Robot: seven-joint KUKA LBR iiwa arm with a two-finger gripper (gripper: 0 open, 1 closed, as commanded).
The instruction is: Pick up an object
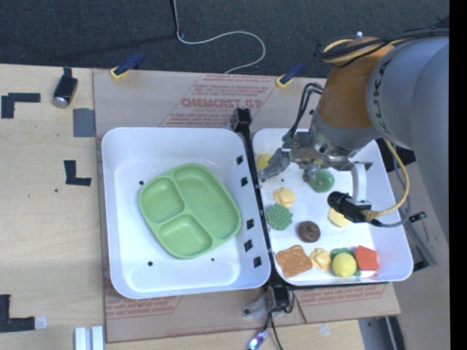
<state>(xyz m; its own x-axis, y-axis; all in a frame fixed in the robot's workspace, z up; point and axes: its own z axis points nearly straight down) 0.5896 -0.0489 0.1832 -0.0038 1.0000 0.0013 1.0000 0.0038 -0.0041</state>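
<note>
The right bin (394, 268) holds small toy foods: a green round piece (320, 181), a yellow piece (284, 196), a green broccoli-like piece (278, 216), a brown donut (309, 231), a toast slice (293, 260), a small tan piece (319, 257), a yellow ball (344, 264), a red block (366, 258) and a pale yellow piece (337, 217). My gripper (310, 159) hangs over the upper part of this bin, just above the green round piece. The wrist body hides the space between its fingers.
The left bin (124, 152) holds a green divided plate (190, 209). A black divider (250, 188) separates the bins. Cardboard lies under both bins. A white cable (219, 39) runs across the dark back area. The arm's orange band (350, 86) looms over the right bin.
</note>
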